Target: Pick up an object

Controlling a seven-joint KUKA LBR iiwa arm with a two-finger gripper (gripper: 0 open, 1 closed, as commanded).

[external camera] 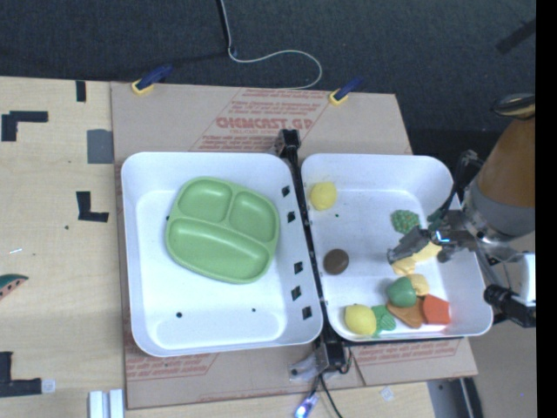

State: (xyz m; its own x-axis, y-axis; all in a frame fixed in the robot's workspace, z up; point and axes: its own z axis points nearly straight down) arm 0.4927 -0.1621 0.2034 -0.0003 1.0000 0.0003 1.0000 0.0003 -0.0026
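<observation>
The right bin [374,165] holds several toy foods. A yellow ball [323,195] lies at its far left and a brown round piece [336,260] sits near the divider. A green broccoli [405,221] is at the right. My gripper [406,251] is low in this bin, just below the broccoli, right against a yellow piece [424,254]. Whether it grips that piece is unclear. Nearer the front lie a green and yellow piece [403,291], an orange piece [435,310], a yellow lemon [360,320] and a small green bit [385,319].
The left bin [139,233] carries a green divided plate [223,229]. The arm [509,181] comes in over the right bin's right wall. Both bins rest on cardboard [261,116] on the bench, and a cable [261,55] lies behind them.
</observation>
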